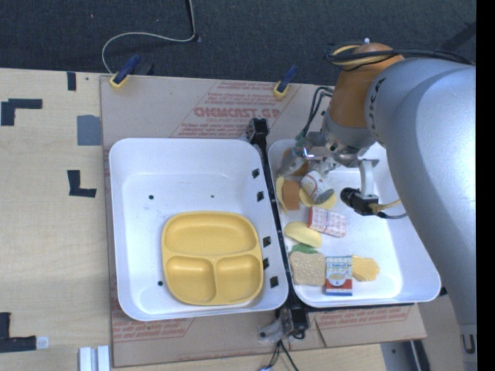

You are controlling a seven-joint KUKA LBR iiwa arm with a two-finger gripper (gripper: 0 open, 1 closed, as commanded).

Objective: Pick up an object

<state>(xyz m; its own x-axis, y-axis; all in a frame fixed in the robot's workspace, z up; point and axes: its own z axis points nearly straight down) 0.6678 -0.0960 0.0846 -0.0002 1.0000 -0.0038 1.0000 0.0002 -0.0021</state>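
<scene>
Camera view: end effector point(313, 163) over small can point(313, 185), right bin point(402, 277).

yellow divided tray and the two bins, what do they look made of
Yellow tray: likely moulded plastic, matte, with soft rounded compartment edges. Left bin and right bin: probably thin formed plastic, smooth white with a slight sheen and rounded corners.

Yellow tray point(210, 265), white bins point(131, 207)
</scene>
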